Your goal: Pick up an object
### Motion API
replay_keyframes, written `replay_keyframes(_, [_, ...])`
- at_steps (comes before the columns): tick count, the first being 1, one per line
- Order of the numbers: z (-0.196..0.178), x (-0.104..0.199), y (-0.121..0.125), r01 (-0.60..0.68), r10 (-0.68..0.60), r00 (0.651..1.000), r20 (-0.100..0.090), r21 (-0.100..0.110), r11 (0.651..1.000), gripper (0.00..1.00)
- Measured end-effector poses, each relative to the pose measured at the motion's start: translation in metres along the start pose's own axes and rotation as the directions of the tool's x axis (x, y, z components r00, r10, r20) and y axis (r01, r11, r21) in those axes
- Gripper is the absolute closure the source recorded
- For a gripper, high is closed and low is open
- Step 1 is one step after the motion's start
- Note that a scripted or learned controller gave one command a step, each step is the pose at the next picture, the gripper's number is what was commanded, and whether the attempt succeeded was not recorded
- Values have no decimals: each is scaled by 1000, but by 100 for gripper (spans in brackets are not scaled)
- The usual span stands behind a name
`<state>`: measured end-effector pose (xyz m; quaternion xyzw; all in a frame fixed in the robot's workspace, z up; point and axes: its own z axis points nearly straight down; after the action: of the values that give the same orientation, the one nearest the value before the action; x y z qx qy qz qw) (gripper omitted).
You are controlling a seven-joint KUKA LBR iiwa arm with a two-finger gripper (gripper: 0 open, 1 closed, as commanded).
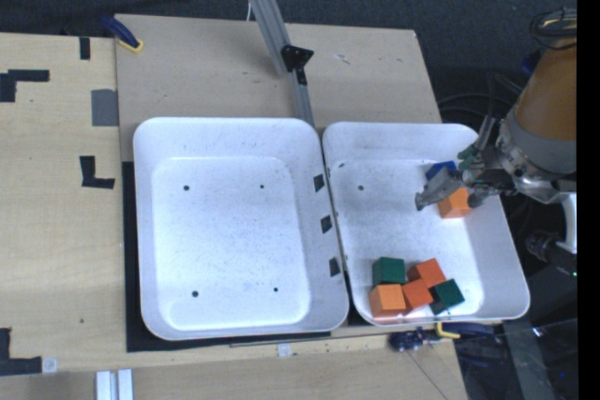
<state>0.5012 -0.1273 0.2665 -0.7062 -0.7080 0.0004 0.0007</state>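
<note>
Gripper (448,194) over right bin (497,248), near its far right side; fingers closed on an orange block (456,203), held betw. them. Small blue piece (439,170) just behind it. Near front edge of same bin, a cluster: 2 green blocks (389,271) & 3 orange blocks (388,298), touching. 2 white bins total; left bin (225,229) beside it. No readable labels or writing.

Two bins (230,131), seven blocks (389,271)

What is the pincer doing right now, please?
Pincer: shut on an orange block, over the right bin.
</note>
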Motion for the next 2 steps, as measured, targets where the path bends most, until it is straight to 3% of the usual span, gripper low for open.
replay_keyframes(1, [0,0,0,0,0,1000,0,0,1000,0])
replay_keyframes(2, [54,7,7,-1,1,1000,0,5,1000,0])
